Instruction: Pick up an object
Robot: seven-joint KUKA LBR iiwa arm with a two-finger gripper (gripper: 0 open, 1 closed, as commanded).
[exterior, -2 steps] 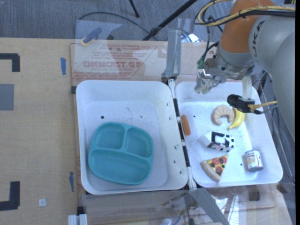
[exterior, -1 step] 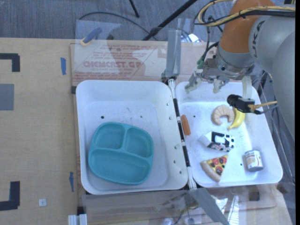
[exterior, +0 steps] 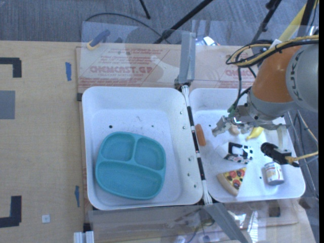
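I see the gripper (exterior: 230, 127) low in the right bin (exterior: 291, 191), approach step; jaws' state unclear. Next: close on the hot dog (exterior: 201, 134) beside them.

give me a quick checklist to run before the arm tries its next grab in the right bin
1. Targets present in the right bin: ok. A pizza slice, a small can, a hot dog and a black and white toy lie there.
2. Targets spaced apart: ok for those four, none touching.
3. Gripper over the right bin: ok, near its upper middle.
4. Gripper free of a load: cannot tell; a pale piece and a yellow piece sit right by it.
5. Left bin kept out of the way: ok, it holds a teal divided plate, far from the arm.
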